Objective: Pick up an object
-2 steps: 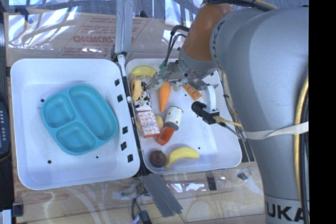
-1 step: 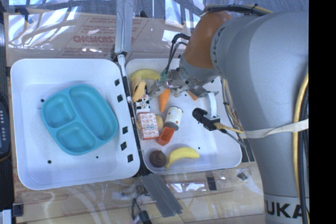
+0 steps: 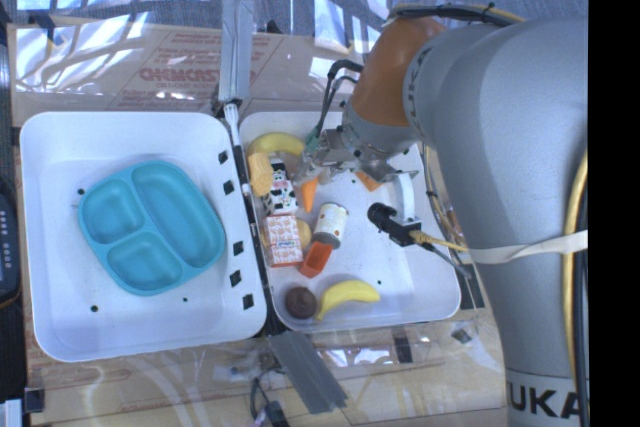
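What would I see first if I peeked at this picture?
Probably the big grey robot arm with its orange band, coming in from the right and covering much of the right bin. Next, the bright blue divided plate lying by itself in the left bin. Then the jumble of toy food in the right bin, like the yellow banana near the front edge beside a brown round thing.

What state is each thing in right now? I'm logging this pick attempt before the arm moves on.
Blue divided plate: flat in the left bin, nothing on it.
Banana: lying in the right bin, near edge.
Small can: lying on its side mid-bin.
Cow-print carton: lying against the left wall.
Carrot: lying just below the gripper.
Gripper: low over the far end of the bin.
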